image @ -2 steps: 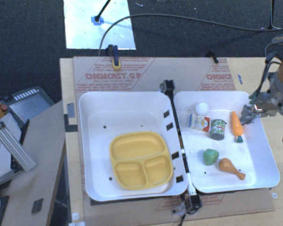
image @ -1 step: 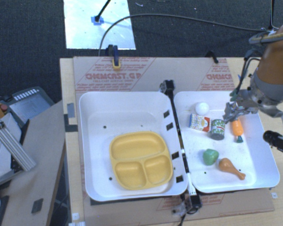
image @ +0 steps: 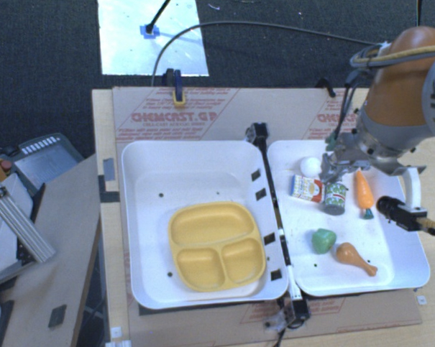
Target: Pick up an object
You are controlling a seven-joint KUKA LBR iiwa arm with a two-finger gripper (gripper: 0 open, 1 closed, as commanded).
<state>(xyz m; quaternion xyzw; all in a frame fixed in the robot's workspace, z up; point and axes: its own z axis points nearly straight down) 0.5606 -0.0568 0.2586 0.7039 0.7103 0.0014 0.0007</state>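
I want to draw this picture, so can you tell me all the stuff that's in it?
Bins: two, white, side by side on the bench.
Divided tray: one, yellow, in the left bin.
Ball: one, white, top of the right bin.
Small carton: one, white with red, right bin, beside the can.
Can: one, grey with a green label, right bin, under the gripper.
Carrot: one, orange, right of the can.
Green toy: one, green, lower right bin.
Drumstick: one, tan, lower right bin.
Clamp: one, yellow and blue, top edge of the board.
Gripper: one, grey, over the can.
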